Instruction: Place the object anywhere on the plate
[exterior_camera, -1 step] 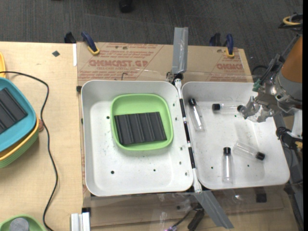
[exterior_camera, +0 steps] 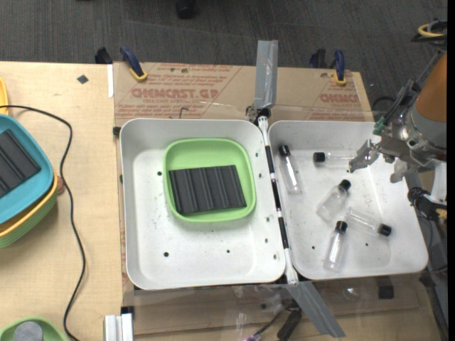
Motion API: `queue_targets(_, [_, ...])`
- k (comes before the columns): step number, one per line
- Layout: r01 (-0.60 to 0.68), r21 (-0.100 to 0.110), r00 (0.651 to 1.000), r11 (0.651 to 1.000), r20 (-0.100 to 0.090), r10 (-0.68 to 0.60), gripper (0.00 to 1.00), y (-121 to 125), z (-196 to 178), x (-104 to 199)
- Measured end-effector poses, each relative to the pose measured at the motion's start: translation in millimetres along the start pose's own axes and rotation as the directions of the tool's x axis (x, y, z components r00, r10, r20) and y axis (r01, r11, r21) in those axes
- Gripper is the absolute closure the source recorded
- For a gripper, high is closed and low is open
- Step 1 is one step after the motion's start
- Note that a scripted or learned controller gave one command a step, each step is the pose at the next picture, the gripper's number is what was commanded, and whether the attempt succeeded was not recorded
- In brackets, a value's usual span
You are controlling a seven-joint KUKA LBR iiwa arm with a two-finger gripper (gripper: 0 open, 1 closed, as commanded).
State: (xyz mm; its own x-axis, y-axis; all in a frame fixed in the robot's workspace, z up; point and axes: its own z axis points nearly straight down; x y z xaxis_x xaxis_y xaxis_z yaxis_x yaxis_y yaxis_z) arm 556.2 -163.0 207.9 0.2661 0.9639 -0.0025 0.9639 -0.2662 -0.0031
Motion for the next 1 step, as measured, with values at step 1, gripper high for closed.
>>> queue_targets(1, [-0.142, -0.001, 0.990, 0.990, 0.000, 0.142, 0.00, 8.2, -26.8, -41.9])
